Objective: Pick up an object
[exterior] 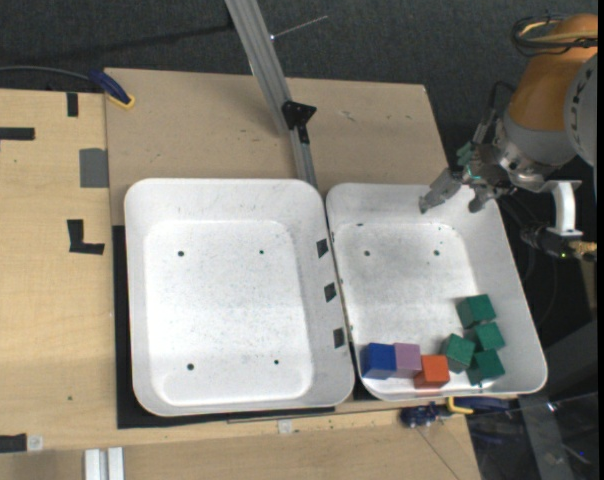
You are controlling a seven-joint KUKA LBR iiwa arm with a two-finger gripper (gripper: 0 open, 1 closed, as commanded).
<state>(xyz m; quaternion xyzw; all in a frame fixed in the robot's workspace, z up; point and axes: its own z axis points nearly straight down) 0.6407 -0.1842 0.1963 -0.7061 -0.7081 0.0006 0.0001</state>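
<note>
- End effector (452, 195): two fingers spread apart, nothing between them, poised above the far right rim of the right bin (402, 203).
- Arm (547, 108): orange and grey, entering from the right.
- Blocks, all in the near right corner of the right bin, well apart from the end effector: blue block (379, 359), purple block (408, 357) and orange block (434, 370) in a row along the near wall; green blocks (479, 340) clustered beside them towards the right wall.
- Left bin (142, 208): beside the right bin, their rims touching.
- Desk (42, 298): light wood, carrying both bins.
</note>
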